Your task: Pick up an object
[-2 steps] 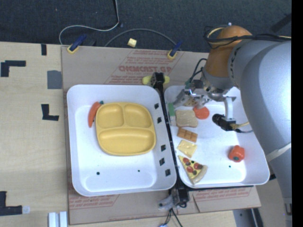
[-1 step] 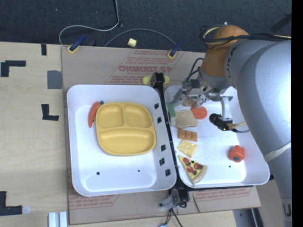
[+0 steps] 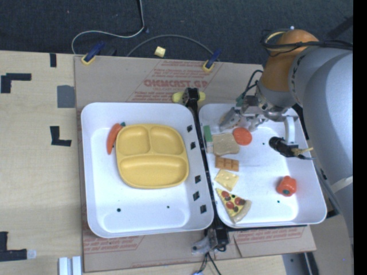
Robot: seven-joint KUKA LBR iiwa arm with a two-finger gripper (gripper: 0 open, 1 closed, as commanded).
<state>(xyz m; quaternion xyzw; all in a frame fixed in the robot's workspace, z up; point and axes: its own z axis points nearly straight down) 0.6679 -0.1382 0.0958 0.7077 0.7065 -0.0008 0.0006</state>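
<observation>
Tomato slice (image 3: 242, 136) just below pincer (image 3: 248, 114), right bin (image 3: 304, 211)

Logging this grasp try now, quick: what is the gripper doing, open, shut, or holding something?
Two-finger gripper: cannot be told; it hangs over the right white bin, just above the round red toy tomato slice.

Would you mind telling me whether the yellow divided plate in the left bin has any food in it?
Empty. All three compartments of the yellow plate show bare yellow; the carrot lies beside its left edge.
</observation>
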